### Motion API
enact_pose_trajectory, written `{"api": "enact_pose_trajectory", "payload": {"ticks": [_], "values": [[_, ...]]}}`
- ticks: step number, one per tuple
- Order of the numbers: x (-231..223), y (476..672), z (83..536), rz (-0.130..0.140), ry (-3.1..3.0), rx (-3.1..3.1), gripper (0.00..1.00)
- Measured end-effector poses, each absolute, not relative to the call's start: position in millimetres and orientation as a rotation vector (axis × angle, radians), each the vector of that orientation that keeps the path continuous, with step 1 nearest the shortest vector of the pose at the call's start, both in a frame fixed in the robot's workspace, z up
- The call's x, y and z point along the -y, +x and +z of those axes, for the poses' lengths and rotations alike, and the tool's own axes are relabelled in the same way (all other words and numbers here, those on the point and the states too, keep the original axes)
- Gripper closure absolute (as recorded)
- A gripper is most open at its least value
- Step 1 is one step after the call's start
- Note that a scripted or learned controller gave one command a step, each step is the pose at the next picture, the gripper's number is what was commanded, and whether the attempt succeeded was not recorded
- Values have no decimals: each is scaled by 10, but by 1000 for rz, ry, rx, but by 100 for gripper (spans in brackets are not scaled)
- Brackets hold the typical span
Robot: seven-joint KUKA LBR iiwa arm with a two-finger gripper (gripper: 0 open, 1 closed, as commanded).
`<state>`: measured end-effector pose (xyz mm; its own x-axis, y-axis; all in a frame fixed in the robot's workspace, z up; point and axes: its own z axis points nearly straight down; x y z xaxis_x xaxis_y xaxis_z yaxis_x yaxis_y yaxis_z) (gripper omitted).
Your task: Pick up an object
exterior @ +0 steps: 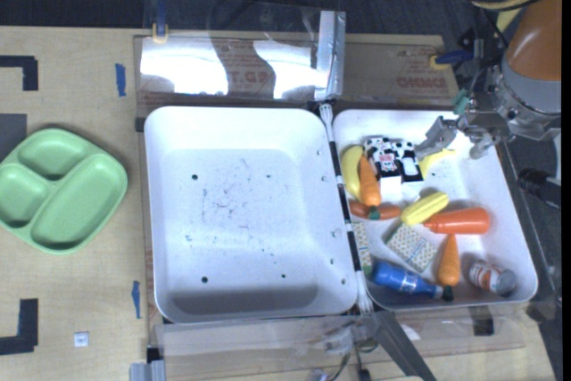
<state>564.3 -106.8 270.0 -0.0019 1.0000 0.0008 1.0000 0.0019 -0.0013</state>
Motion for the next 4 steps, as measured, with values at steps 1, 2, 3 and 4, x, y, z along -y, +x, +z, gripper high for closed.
{"api": "enact_pose_trajectory", "payload": {"ticks": [1,2,3,4], "values": [[1007,5034,1868,0,-2069,2363,0],[873,5092,1845,-1,-1756,2604,0],[1004,5370,1066,-22,-1744,2647,0],[996,5001,867,-6,-2137,2306,0]]}}
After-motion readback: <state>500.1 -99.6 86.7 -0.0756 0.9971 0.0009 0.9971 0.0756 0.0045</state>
